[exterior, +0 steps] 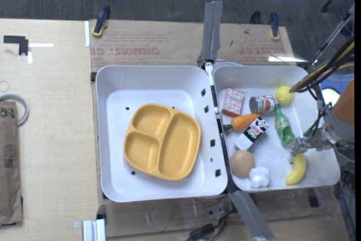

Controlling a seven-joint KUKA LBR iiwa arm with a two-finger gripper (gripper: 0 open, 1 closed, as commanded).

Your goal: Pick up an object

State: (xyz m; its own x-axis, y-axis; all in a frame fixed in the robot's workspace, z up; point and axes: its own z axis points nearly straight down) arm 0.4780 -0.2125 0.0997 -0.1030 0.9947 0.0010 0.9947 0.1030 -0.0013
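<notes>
Care matters most in the descent: the gripper (299, 147) hangs just beside the lower end of the green bottle (284, 126), on its right, with the banana (296, 170) right below. Which of the two it is aimed at is not clear from here. From this angle I cannot tell how far the gripper is open, and nothing is visibly held. The banana looks the better candidate, since it lies apart from the clutter left of the bottle. A good grasp would straddle its narrow width, not its curved length, and come straight down so the bottle is not nudged. The bottle itself is rounded and may roll away if pinched off-centre.

Counted from large to small:
- Two white bins, the right bin (271, 152) holding the bottle and the left bin (113, 121) well to the bottle's left.
- One yellow divided plate (162, 141), in the left bin.
- One green bottle and one banana.
- One red-and-white carton (232, 102), up and left of the bottle.
- One carrot (246, 121) and one small black-and-white box (256, 130), close on the bottle's left.
- One brown ball-like thing (242, 162), down and left of the bottle.
- One can (261, 104), just above and left of the bottle.
- One lemon (284, 95), directly above the bottle.
- One small white lump (259, 178), below the bottle to the left.
</notes>
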